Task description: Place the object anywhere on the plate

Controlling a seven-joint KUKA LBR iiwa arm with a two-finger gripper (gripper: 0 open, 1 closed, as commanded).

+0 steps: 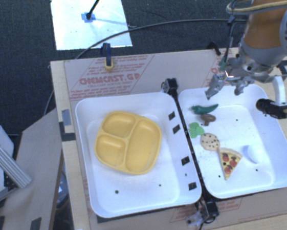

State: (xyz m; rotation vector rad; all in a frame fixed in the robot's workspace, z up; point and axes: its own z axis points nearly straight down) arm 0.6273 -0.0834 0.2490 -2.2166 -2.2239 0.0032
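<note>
A cardboard sheet (128,70) printed in red lay on the desk (39,149) under both white bins (143,202). A blue clamp (106,53) gripped its far edge. Beyond, a pale square sheet (72,27) sat on dark carpet (12,49).

The arm (271,15) is running off the frame at three o'clock, so its base is going unseen. The gripper (226,88) is showing blurred, leaving its fingers unreadable. A small dark-green toy (203,109) and a brown one (207,119) touching it at six o'clock are staying too small to identify.
</note>
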